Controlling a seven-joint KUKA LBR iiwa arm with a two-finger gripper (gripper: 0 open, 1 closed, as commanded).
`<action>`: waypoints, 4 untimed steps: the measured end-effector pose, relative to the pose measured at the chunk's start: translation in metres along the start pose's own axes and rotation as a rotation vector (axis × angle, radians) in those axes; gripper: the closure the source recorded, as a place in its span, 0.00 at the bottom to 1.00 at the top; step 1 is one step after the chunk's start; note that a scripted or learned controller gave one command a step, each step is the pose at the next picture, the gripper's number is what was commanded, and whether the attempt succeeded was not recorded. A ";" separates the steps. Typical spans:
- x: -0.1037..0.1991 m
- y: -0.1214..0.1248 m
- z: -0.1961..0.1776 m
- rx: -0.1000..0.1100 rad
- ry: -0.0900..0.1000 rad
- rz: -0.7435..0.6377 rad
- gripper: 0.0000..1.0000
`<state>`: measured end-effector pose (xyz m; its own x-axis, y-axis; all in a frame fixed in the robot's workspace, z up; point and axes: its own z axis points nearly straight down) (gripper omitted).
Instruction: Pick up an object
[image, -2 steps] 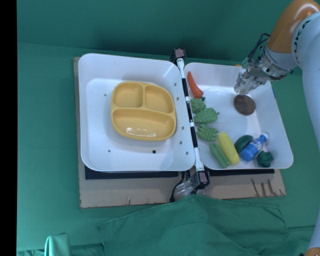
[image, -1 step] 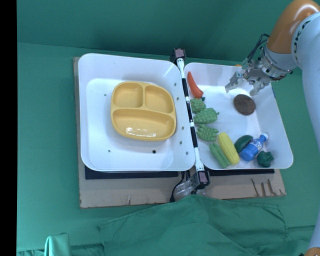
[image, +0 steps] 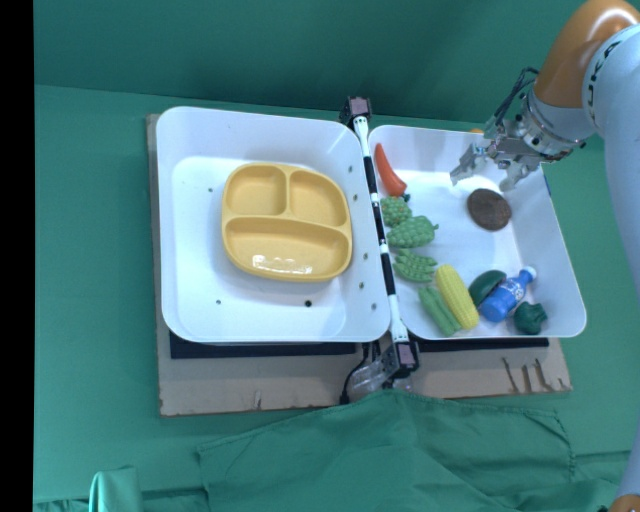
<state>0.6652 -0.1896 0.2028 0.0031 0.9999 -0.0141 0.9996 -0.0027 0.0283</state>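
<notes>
My gripper (image: 492, 175) hangs over the back of the right bin (image: 560, 260), its fingers spread open with nothing between them. A brown round patty (image: 489, 209) lies just below and in front of the fingertips. Along the bin's left side lie a red chili (image: 389, 172), green vegetables (image: 410, 232) and a yellow corn cob (image: 456, 295). Near the front right sit a blue bottle (image: 507, 293), a dark green pepper (image: 486, 285) and a small broccoli piece (image: 530, 318).
The left bin (image: 200, 150) holds a yellow divided plate (image: 288, 220). A black-and-white divider (image: 378, 220) runs between the bins. Both bins rest on a cardboard sheet (image: 250, 390) over green cloth.
</notes>
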 end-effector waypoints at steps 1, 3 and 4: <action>0.002 -0.011 -0.019 0.021 0.010 0.001 0.00; 0.042 0.033 0.020 0.035 -0.003 0.002 0.00; 0.051 0.035 0.006 0.038 0.022 -0.001 1.00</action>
<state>0.7004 -0.1386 0.1968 0.0022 1.0000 0.0074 1.0000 -0.0021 -0.0093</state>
